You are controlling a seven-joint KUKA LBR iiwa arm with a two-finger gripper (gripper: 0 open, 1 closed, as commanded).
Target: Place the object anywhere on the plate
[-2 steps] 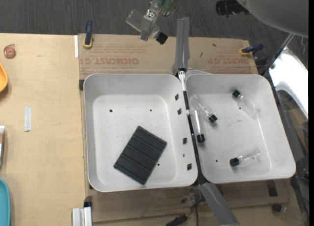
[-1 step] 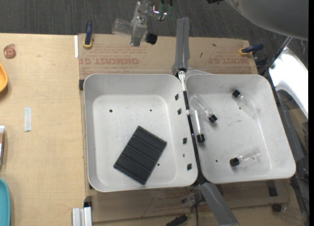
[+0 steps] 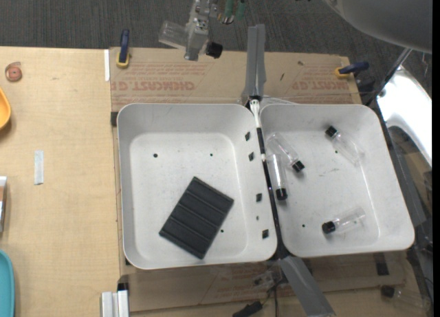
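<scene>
Jaws of our gripper (image 3: 194, 46) clamp a clear, black-capped vial (image 3: 175, 34) crosswise, over the cardboard (image 3: 158, 83) behind the left bin (image 3: 127, 171). We see the dark ridged plate (image 3: 197, 216) lying in that bin. Four loose vials (image 3: 344, 223) lie in the right bin (image 3: 388, 192).

Gripper (image 3: 196, 44) holds a clear vial (image 3: 180, 34) above cardboard, beyond the black plate (image 3: 197, 216) in the left bin (image 3: 130, 171)
</scene>
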